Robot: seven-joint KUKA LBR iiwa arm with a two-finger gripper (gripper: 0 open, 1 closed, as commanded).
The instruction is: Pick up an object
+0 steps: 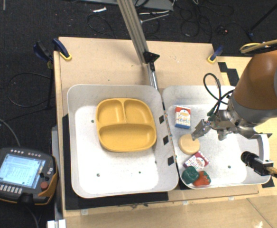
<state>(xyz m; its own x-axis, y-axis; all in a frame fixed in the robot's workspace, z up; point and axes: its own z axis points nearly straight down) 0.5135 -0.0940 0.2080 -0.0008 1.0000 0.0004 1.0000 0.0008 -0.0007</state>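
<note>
The counter [186, 56] carried two white bins. The jaws [209, 127] stood open and empty above the right bin [233, 160], approach step judged underway. The tan disc [189, 144] lay just below-left; next move needs descent and centring.

We see a tan counter [105, 61] bearing two white bins side by side: left bin [81, 175], right bin [233, 175].
</note>
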